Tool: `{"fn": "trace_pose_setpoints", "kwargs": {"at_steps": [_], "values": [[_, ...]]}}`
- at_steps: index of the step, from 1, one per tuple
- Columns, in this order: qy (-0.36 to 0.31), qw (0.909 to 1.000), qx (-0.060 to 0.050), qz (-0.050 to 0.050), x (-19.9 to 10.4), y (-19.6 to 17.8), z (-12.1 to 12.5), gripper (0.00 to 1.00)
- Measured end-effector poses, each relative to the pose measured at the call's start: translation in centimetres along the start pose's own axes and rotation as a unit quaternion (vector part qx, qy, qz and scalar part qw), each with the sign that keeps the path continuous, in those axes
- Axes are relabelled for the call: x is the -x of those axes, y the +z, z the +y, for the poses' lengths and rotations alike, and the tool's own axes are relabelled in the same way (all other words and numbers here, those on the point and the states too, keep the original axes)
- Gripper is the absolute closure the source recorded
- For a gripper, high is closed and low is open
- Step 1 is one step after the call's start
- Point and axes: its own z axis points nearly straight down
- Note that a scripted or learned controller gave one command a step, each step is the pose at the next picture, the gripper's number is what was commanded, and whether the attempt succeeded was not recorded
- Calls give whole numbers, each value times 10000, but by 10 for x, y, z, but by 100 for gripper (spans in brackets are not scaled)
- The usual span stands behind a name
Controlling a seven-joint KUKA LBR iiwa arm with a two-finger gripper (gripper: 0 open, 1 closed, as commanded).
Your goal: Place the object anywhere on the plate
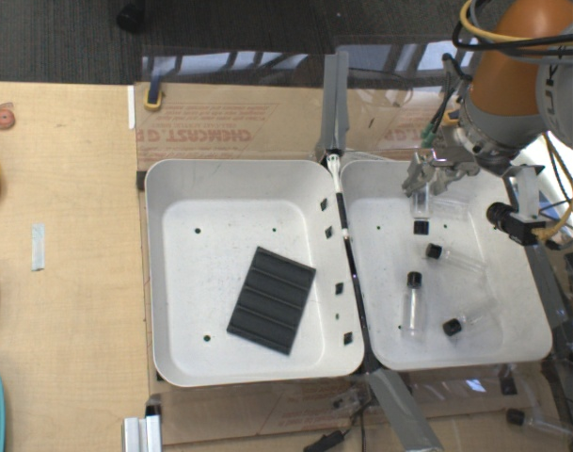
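A dark ribbed rectangular plate (271, 300) lies tilted on the floor of the left bin (173, 252). Several small clear vials with black caps are in the right bin (512, 347). One vial (421, 222) sits directly under my gripper (421, 199), cap toward the camera, and its clear body runs up to the gripper's tip. Whether it is gripped or merely below the tip is unclear. Other vials lie at mid-bin (413, 301), further right (437, 250) and near the front right (453, 327). The gripper hangs over the back left of the right bin.
The ridge between the bins (345, 243) carries small black clips. Brown cardboard (230, 130) lies behind the bins. The arm's orange band (526, 45) and cables stand over the right bin's back corner. A wooden bench top (60, 252) stretches to the left.
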Motion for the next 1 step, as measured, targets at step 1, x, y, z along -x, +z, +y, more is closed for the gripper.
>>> {"fn": "trace_pose_setpoints", "kwargs": {"at_steps": [1], "values": [[-460, 9989, -10, 2, -72, 18, -72, 100]]}}
